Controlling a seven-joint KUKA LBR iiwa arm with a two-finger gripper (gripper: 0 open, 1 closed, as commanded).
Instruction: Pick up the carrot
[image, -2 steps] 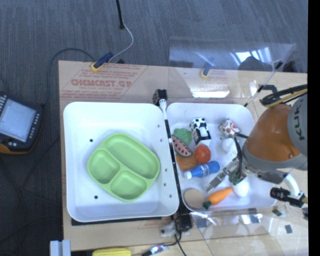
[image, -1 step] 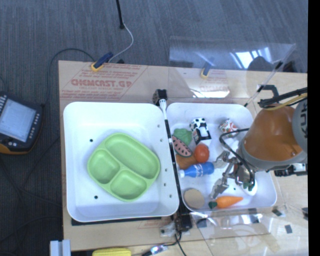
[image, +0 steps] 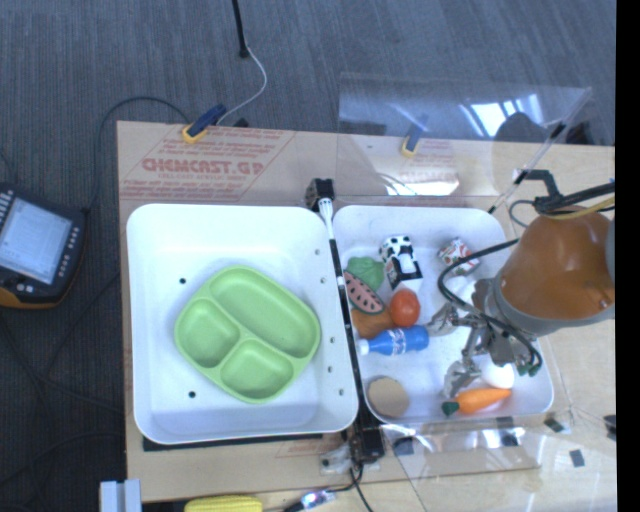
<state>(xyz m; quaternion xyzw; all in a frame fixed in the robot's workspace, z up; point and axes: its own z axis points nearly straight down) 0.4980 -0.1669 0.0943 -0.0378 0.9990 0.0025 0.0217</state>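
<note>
1. Nearest the camera I see the carrot (image: 478, 400), lying flat along the near wall of the right bin (image: 440, 216), close to that bin's near right corner, its green tip pointing left.
2. Just above the carrot sits a white egg-shaped object (image: 499, 376), touching or almost touching it; I cannot tell which.
3. My gripper (image: 468, 366) hangs just left of the egg and above the carrot's green end. Its fingers look slightly apart with nothing between them, and the carrot is not gripped.
4. My arm's orange band (image: 556, 266) covers the right bin's far right part, so room along the right wall is tight.
5. Left of the gripper a blue and white bottle (image: 396, 342) lies on its side, and a round brown cookie (image: 388, 396) sits at the near left corner; between cookie and carrot there is a strip of bare floor.
6. Along the left wall crowd a watermelon slice (image: 362, 291), a green leafy piece (image: 366, 270), an orange-red ball (image: 404, 307) and a black and white toy (image: 399, 256).
7. I see the left bin (image: 160, 240) holding a green divided plate (image: 247, 332) in its middle, with open margin along all four walls.
</note>
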